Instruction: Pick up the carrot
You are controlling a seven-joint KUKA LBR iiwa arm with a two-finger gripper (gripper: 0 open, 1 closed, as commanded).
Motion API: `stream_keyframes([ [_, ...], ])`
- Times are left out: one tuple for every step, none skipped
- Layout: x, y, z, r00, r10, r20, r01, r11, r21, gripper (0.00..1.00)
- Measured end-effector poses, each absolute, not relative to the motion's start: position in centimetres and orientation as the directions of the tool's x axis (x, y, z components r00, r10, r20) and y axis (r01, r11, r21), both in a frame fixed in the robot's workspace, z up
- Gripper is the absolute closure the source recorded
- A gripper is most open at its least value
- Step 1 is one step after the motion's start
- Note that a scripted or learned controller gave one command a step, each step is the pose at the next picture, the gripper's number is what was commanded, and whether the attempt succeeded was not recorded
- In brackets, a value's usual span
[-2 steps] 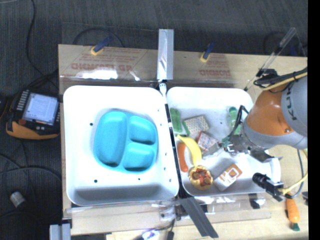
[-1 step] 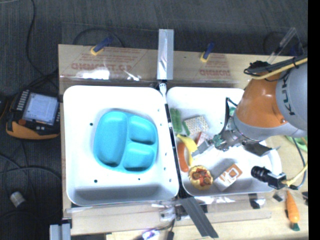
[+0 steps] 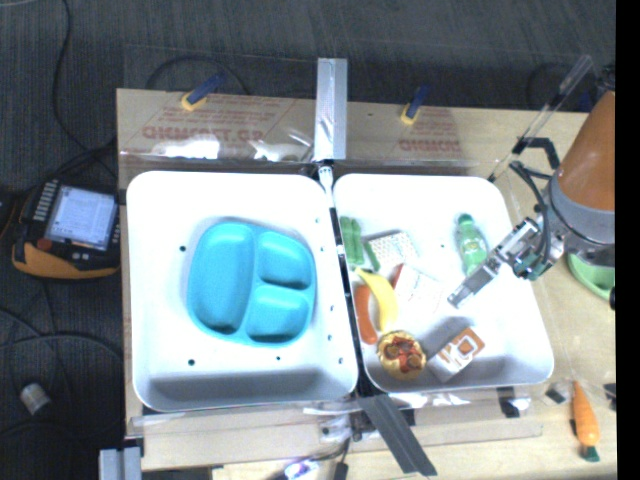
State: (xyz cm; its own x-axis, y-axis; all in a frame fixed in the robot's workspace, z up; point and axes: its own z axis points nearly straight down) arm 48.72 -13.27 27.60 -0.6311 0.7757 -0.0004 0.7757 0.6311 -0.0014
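Observation:
An orange carrot (image 3: pixel 366 314) lies in the right bin (image 3: pixel 520 313) along its left wall, partly under a yellow banana (image 3: pixel 382 295). My gripper (image 3: pixel 461 295) reaches in from the right and hangs over the middle of that bin, about a hand's width right of the carrot. Its fingers look pressed together into one thin bar, shut, with nothing between them. Outside the bins, a second small carrot-like piece (image 3: pixel 585 424) lies on the bench at the lower right.
The right bin also holds a green bottle (image 3: pixel 467 241), a green vegetable (image 3: pixel 353 242), a grey packet (image 3: pixel 387 247), a round pizza-like toy (image 3: pixel 400 352) and an orange-white carton (image 3: pixel 460 349). A blue divided plate (image 3: pixel 252 280) sits in the left bin (image 3: pixel 160 368).

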Motion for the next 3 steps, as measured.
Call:
stream_keyframes([
  [49.4, -9.3, 24.5, -0.706, 0.709, 0.001, 0.709, 0.706, -0.002, 0.0],
  [48.5, -13.9, 36.2, -0.824, 0.567, -0.003, 0.567, 0.824, -0.001, 0.0],
  [52.3, -10.3, 42.9, -0.825, 0.565, -0.003, 0.565, 0.825, 0.001, 0.0],
])
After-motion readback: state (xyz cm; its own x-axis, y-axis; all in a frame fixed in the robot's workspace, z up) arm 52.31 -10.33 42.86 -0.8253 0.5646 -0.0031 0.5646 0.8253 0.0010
